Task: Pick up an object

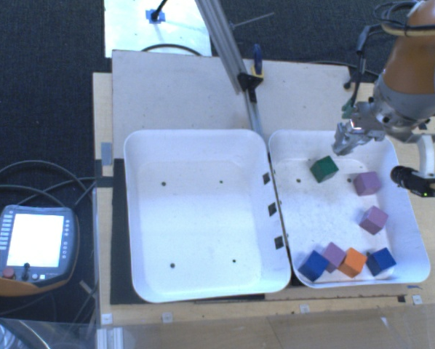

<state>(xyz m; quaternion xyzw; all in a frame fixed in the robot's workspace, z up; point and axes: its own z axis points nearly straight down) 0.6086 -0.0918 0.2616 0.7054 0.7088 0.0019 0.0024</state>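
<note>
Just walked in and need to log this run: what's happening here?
The arm's gripper hangs over the far end of the right bin, just beside the green cube; nothing is seen between its fingers. Further blocks lie in that bin: two purple ones along its right side, and a row of two blue, one purple and one orange at the near end. The left bin sits alongside it.
</note>
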